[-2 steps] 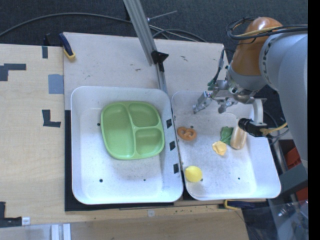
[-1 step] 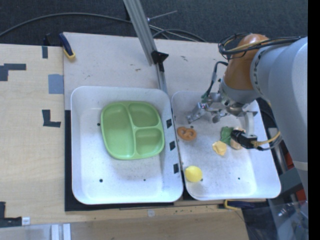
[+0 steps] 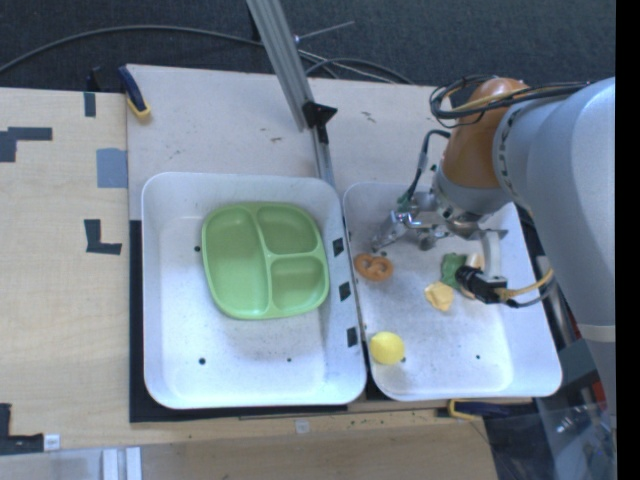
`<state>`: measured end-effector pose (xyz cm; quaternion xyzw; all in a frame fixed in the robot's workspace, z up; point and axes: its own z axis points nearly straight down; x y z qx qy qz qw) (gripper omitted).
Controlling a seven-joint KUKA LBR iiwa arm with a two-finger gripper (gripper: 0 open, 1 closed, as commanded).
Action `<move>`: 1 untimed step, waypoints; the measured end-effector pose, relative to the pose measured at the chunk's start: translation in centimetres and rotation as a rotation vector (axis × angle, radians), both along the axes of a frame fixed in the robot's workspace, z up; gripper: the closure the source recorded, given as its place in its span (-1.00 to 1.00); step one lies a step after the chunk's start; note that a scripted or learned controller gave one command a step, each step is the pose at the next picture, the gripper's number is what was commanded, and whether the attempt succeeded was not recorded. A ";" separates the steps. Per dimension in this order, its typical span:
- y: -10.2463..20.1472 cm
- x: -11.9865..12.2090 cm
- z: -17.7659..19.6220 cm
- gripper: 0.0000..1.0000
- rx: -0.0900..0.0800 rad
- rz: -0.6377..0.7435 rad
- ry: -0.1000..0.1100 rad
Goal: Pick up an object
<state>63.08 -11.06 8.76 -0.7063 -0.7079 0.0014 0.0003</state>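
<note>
Gripper [image 3: 392, 234], open-or-closed unclear, hung just beside orange piece [image 3: 374, 266] at right bin's [image 3: 500, 378] left wall; piece looked light, maybe soft, best pinched across its middle.

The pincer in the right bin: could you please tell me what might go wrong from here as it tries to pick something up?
The pincer is close beside the orange ring, which lies near the right bin's inner wall; a slightly off grab could shove it against that wall. The yellow ball is round and may roll if touched. The green piece and yellow chunk lie close together, so one may get knocked.
</note>
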 end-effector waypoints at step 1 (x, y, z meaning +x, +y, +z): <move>0.1 0.0 1.1 1.00 0.001 0.001 -0.001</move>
